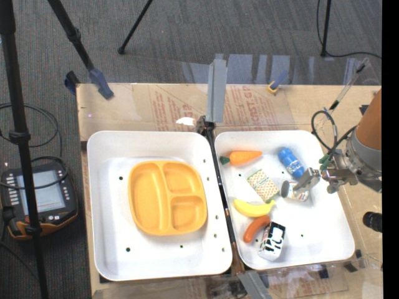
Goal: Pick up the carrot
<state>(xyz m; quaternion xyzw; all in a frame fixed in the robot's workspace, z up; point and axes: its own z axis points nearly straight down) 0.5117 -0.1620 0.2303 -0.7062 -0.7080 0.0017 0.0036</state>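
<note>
Carrot [244, 157] chilling top-left of the right bin [324, 245] | gripper [303, 185] off near the blue bottle [290, 161], honestly can't tell its grip state | banana [252, 208] below

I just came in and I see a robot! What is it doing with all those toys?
The grey robot arm with a two-finger gripper reaches into the right white bin from the right side. It is meant to pick up the orange toy carrot with a green top, which lies untouched near the bin's top left corner. The gripper sits lower, by a blue plastic bottle and a small patterned packet. A yellow divided plate lies in the left white bin.
</note>
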